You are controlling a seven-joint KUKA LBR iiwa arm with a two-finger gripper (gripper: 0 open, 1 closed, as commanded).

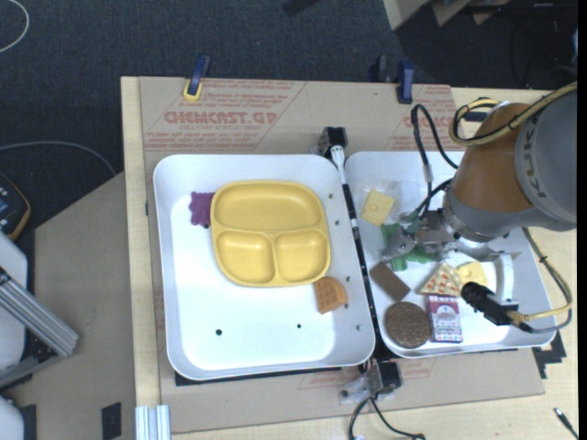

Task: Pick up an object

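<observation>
- Near edge of right bin (pixel 537 335): brown round cookie (pixel 406 324) and red box (pixel 445 319), side by side.
- My pincer (pixel 410 238) is low in this bin, over green item (pixel 401 248); pizza slice (pixel 443 280) just right. Can't tell how far it's open or whether it grips.
- Yellow cheese block (pixel 377 207) beyond, toward far wall.
- Left bin (pixel 174 273): yellow divided plate (pixel 271 230), open floor near front.
</observation>
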